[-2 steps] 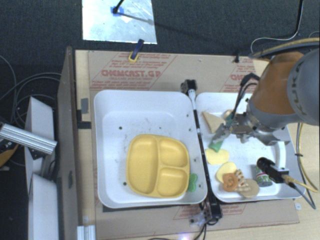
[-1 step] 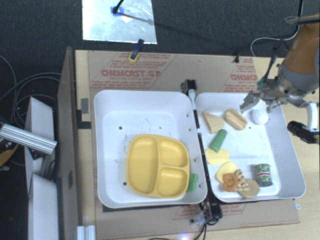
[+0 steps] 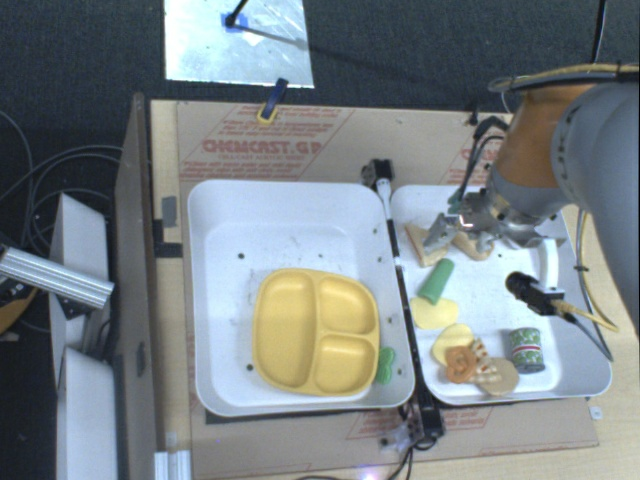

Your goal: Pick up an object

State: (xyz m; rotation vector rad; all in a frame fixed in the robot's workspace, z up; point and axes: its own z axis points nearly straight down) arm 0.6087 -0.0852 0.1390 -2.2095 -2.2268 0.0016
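Grey gripper (image 3: pixel 447 230) low in right bin (image 3: pixel 590 368), over tan wedge (image 3: pixel 424 247) near the back left corner; opening impossible to tell. Green cylinder (image 3: pixel 436 281) just below, lying flat, long axis tilted, top toward gripper.

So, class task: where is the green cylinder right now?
The green cylinder lies tilted in the right bin, near its left wall, just below the gripper and above a pale yellow piece.

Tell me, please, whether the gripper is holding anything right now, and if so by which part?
It cannot be told: the gripper is low over the tan block in the right bin.
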